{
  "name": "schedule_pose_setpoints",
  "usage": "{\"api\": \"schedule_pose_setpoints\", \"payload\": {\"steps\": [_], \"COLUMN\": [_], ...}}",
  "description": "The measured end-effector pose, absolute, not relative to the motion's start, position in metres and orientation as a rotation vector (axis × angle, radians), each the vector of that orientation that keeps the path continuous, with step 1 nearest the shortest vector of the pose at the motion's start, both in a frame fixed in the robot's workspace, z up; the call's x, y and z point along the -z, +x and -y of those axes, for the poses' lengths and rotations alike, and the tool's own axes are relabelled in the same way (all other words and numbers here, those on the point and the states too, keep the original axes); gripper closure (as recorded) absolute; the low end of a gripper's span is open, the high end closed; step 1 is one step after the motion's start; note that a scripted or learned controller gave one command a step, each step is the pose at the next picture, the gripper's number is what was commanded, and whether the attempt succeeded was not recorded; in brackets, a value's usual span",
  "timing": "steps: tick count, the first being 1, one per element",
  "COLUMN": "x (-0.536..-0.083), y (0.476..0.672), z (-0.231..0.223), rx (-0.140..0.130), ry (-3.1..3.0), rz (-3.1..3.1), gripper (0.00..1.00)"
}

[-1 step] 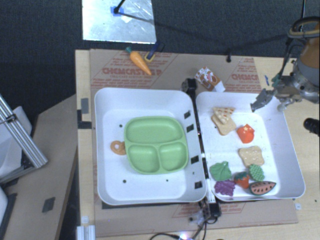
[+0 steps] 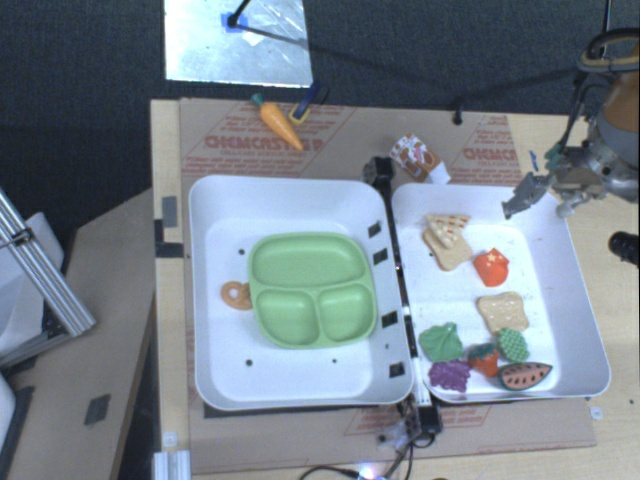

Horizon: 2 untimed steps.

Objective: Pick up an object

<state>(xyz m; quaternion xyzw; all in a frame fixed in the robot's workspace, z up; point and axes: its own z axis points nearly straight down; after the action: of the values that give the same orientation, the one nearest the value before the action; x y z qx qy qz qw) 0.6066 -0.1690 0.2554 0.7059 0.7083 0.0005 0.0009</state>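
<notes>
Gripper above far right corner of right white bin, finger state: cannot tell. Nearest target: small red plastic toy tomato, mid-bin, just right of tan toy sandwich wedge. Likely light, stiff, slick; pinch across widest sides.

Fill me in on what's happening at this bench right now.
A robot arm reaches in from the right, its gripper hovering over the far corner of the right bin with nothing between its fingers. That bin holds toy food: a sandwich wedge, a red piece, toast and a watermelon slice. The left bin holds a green divided plate and a small pretzel. Nothing has been picked up.
</notes>
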Motion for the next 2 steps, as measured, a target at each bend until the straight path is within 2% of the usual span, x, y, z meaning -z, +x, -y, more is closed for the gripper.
{"api": "schedule_pose_setpoints", "payload": {"steps": [1,2], "x": [-0.213,-0.157], "y": [0.608,0.618], "z": [0.174,0.171], "rx": [0.001,0.0], "ry": [2.22,2.215], "rz": [-2.223,-2.227], "gripper": [0.0,0.0]}}
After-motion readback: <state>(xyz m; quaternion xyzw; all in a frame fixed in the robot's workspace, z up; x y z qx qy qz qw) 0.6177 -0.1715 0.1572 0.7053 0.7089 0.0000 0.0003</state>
